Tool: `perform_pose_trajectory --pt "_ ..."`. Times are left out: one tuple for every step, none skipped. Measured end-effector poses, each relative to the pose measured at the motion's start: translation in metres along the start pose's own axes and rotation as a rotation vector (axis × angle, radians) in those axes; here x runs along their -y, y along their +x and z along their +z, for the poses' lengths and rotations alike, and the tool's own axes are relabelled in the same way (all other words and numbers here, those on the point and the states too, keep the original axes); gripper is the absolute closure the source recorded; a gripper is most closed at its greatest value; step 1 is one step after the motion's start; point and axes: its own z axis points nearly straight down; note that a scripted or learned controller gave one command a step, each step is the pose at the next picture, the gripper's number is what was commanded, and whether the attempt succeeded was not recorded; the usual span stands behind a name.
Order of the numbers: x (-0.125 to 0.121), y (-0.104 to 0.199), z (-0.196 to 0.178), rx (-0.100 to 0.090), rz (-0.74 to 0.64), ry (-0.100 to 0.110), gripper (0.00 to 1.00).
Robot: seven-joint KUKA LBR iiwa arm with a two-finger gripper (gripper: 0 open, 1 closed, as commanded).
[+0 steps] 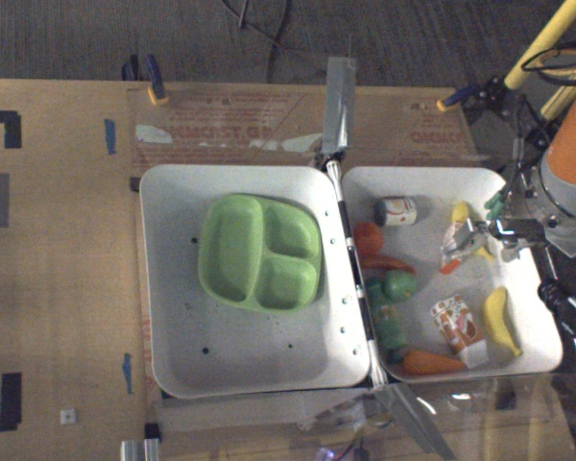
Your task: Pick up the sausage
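sausage [376,248], red-orange, curved, right bin [533,301]

No text can be read with certainty. The cardboard sheet [269,123] on the desk [58,286] carries reddish printed lettering behind each bin, but it is too faint and blurred to make out. A small can [396,210] and a carton [454,321] in the right bin [542,353] bear printed labels, and their wording is too small to tell.
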Motion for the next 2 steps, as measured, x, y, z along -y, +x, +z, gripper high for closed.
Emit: perform_pose_trajectory --pt "-0.001 -0.035 0.14 0.0 -0.073 -0.001 0.0" --pt "-0.08 -0.043 0.18 0.003 -0.024 -0.01 0.0"
